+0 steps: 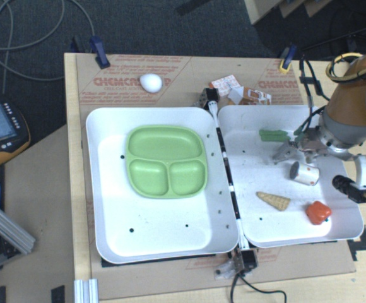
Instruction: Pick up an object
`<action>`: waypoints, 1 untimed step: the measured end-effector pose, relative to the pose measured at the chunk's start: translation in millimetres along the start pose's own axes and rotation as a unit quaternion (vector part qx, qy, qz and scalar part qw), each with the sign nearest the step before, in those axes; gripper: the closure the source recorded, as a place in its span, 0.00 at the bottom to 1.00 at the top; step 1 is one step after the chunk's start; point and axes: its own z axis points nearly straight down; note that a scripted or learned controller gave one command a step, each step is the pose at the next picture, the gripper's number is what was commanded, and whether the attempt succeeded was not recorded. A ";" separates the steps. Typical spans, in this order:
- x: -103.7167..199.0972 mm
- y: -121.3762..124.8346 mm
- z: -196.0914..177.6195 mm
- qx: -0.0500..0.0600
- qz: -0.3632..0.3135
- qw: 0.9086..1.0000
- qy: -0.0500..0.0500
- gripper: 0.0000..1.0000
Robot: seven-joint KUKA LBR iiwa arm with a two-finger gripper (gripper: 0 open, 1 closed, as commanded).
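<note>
Jaws on your gripper (288,154) look spread, pinching nothing, just above one white cylinder (306,174). You also have one green block (273,135), one cone (274,200), one red-orange toy (318,212) in the right bin (252,229).

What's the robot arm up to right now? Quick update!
Gripper low in right bin, fingers unclear. White cylinder just beside it, not held. Green block, cone, red piece nearby.
</note>
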 end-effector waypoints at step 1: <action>0.3 0.6 -10.1 -0.001 0.000 1.000 0.000 1.00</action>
